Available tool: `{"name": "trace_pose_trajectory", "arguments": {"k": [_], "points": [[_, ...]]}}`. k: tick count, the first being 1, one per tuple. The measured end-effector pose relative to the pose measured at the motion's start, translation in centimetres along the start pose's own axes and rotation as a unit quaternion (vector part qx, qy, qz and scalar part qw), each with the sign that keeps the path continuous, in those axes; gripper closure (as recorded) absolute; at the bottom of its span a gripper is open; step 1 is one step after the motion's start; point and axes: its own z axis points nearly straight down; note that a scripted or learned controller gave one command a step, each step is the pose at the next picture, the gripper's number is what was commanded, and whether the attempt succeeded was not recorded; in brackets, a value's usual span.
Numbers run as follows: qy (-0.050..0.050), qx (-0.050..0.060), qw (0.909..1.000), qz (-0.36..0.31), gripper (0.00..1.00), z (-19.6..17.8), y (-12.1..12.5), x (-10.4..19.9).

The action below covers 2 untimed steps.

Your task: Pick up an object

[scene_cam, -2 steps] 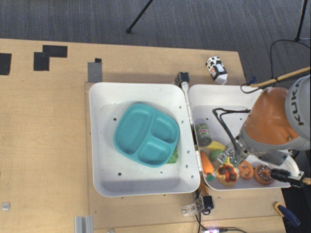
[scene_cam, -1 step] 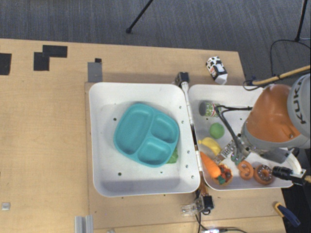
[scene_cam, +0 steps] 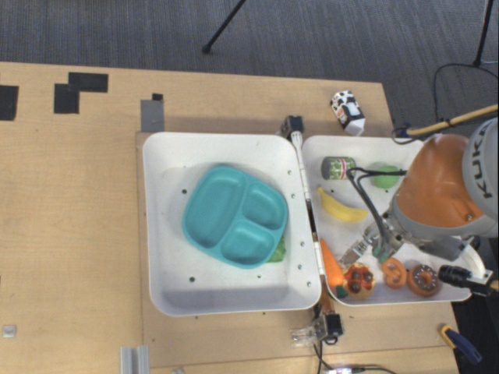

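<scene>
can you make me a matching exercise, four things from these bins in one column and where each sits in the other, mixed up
Things:
1. teal divided plate
2. banana
3. carrot
4. black and white carton

Places:
A. on the bench beyond the right bin, outside both bins
B. in the left bin, around its middle
C. in the right bin, at its near left corner, along the wall
D. in the right bin, toward its left side, below a small green can

Pairs: 1-B, 2-D, 3-C, 4-A
</scene>
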Motion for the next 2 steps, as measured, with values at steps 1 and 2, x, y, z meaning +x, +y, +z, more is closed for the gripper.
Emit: {"name": "trace_pose_trajectory", "arguments": {"k": [1,2], "points": [[0.012,0.004,0.9918,0.127,0.0,1.6,6.3,-4.8],[0.012,0.007,0.9748,0.222,0.0,2.0,11.0,-10.8]]}}
